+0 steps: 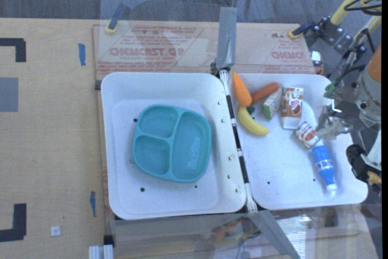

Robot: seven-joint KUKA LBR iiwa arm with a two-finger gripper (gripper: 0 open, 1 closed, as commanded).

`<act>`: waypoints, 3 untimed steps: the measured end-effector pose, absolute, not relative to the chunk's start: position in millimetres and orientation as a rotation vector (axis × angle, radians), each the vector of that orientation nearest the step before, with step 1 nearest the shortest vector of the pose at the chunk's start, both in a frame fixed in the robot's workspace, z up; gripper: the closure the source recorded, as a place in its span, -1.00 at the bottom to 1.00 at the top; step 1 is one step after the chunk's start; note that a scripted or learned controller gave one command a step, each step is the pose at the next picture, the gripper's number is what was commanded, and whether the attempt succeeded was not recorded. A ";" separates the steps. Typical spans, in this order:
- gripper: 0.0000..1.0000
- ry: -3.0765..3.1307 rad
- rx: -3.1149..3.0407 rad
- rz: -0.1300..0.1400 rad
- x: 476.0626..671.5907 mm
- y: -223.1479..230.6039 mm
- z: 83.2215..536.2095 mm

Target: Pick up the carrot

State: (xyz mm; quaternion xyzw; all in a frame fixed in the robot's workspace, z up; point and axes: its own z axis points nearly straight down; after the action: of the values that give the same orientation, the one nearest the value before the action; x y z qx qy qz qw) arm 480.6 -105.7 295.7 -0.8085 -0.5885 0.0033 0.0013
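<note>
The carrot [242, 91] is an orange tapered piece lying at the back left corner of the right bin [279, 191], close to the wall between the two bins. Its tip points toward the back. A reddish-orange sausage-shaped item [265, 92] lies just to its right and a yellow banana [251, 122] just in front of it. My gripper [330, 122] hangs over the right side of that bin, above a small red-and-white can [306, 135], well to the right of the carrot. Nothing shows between its fingers.
A red-and-white carton [292, 107] and a small green item [268, 110] sit mid-bin. A blue bottle [324, 167] lies at the front right. The left bin [118, 191] holds a teal divided plate [173, 143]. Cables and a yellow pole stand at the far right.
</note>
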 end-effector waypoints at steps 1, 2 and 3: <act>1.00 -0.944 -2.991 0.016 485.7 -151.7 254.3; -1.00 -0.944 -2.991 0.016 485.7 -151.6 254.3; -1.00 -0.753 -3.049 0.016 540.9 -125.5 420.1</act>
State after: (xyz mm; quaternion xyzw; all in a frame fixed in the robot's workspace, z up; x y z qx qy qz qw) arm 540.9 -125.5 420.1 -0.9708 -0.2399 0.0049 0.0003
